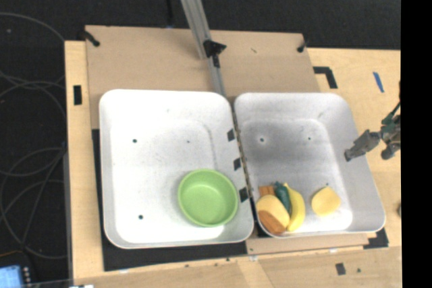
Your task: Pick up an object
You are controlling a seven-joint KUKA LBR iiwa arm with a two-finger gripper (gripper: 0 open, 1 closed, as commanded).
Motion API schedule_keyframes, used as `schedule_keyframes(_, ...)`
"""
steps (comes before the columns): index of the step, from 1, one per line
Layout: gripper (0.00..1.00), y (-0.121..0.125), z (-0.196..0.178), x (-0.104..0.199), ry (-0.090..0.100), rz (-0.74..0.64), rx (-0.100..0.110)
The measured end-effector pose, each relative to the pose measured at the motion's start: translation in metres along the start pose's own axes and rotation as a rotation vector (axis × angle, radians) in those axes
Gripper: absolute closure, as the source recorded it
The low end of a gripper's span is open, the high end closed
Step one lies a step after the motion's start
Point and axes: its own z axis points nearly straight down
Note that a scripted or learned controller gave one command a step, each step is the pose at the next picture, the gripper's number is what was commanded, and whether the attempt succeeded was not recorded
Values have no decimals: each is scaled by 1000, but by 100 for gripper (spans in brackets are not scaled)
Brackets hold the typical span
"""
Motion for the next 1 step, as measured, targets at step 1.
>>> schedule_keyframes(1, 0, 0, 0, 0, 0, 0, 0)
